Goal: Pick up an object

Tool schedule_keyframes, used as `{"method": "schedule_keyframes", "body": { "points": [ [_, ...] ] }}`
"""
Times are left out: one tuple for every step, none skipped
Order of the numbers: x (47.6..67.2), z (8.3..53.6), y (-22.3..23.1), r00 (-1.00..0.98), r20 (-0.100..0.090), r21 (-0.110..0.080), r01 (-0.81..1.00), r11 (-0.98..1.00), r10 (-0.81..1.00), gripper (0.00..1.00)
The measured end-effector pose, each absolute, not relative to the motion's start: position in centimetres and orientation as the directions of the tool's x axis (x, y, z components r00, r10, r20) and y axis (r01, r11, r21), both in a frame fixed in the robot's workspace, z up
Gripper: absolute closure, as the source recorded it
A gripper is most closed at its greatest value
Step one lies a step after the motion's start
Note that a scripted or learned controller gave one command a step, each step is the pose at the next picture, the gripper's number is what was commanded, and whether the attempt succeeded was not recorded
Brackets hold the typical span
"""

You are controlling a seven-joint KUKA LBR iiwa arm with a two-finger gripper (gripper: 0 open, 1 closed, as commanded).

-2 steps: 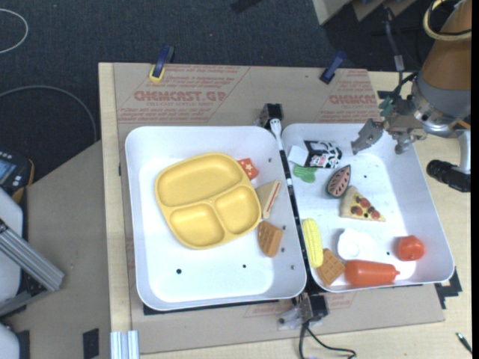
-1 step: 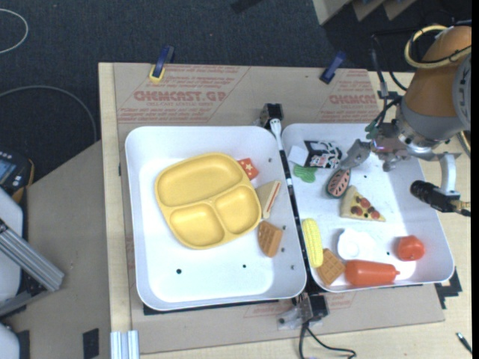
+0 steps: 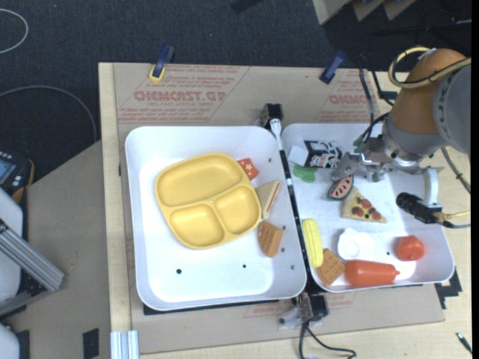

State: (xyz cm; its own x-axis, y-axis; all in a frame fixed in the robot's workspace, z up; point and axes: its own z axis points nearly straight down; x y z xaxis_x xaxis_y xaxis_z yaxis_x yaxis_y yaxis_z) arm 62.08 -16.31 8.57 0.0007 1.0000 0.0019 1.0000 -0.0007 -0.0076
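My gripper (image 3: pixel 360 164) hangs low over the back of the right bin (image 3: pixel 441 271), under the orange band (image 3: pixel 415 99) of the arm. A watermelon slice (image 3: pixel 340 186) lies just to its front left, close to it; whether they touch is unclear. A pizza slice (image 3: pixel 364 209) lies just in front of the gripper. A black-and-white carton (image 3: pixel 322 155) and a green piece (image 3: pixel 304 174) sit to its left. Nothing visibly hangs from the gripper.
The right bin also holds a corn cob (image 3: pixel 311 241), a white lump (image 3: pixel 352 241), a red tomato (image 3: pixel 409 247), an orange-red carrot (image 3: pixel 370 273) and a brown waffle (image 3: pixel 330 268). The left bin (image 3: pixel 150 275) bears a yellow divided plate (image 3: pixel 208 199), a red piece (image 3: pixel 248 170), a sandwich wedge (image 3: pixel 268 197) and a bread piece (image 3: pixel 270 238).
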Motion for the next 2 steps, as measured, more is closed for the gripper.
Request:
{"method": "schedule_keyframes", "body": {
  "points": [
    [62.1, 8.5, -16.3, 0.001, 0.001, -0.003, 1.000, -0.001, 1.000, 0.00],
    [62.2, 9.6, -16.3, 0.001, 0.001, 0.000, 1.000, -0.001, 1.000, 1.00]
  ]
}}
